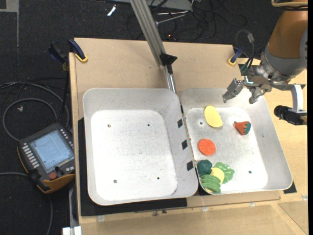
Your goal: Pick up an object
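Over the upper right of the frame, the grey two-finger pincer [243, 91] hangs with its fingers spread wide and nothing between them, poised above the far rim of the right-hand shallow white bin [274, 146]. Candidate things all lie in that bin: a flat yellow oval piece [213, 116] nearest below and left of the pincer, a small red strawberry-like toy with a green cap [242, 127] to its right, a round orange disc [206, 146] lower down, and a heap of green and yellow toy vegetables [214, 175] pressed into the bin's lower left corner. The left-hand white bin [93, 106] holds none of them. My worry is the descent: the yellow piece and the orange disc look flat (little for the fingers to catch), so the tips could close above them or skate them aside. Coming down where it hangs now, the pincer might strike the rim. In the heap, it could grab several or jam against the wall.
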You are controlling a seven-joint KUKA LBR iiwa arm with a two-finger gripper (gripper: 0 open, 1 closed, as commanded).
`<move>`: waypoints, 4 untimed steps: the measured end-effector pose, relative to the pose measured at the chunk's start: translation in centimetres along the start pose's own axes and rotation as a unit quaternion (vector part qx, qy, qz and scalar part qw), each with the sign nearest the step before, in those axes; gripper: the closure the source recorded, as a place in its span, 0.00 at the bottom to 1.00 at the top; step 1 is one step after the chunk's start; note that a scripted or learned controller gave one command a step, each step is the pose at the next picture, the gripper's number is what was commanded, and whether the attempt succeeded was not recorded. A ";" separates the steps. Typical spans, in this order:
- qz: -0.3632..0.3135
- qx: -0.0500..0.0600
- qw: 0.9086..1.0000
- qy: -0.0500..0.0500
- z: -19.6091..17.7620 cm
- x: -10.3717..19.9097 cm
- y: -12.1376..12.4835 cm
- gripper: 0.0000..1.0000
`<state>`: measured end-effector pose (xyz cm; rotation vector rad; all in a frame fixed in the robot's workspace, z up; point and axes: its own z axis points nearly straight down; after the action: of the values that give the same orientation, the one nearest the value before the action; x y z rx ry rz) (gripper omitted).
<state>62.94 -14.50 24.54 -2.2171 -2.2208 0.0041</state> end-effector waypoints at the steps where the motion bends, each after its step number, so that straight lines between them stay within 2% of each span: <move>1: -0.001 -0.002 1.000 -0.001 -0.3 0.0 0.1 0.00; 2: -0.001 0.000 1.000 0.000 4.5 0.4 0.9 0.00; 3: 0.001 0.001 1.000 0.000 10.8 0.0 0.4 0.00; 4: 0.001 0.000 1.000 0.000 15.3 0.1 0.4 0.00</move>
<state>63.26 -14.38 9.22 -2.2197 -2.2189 0.0040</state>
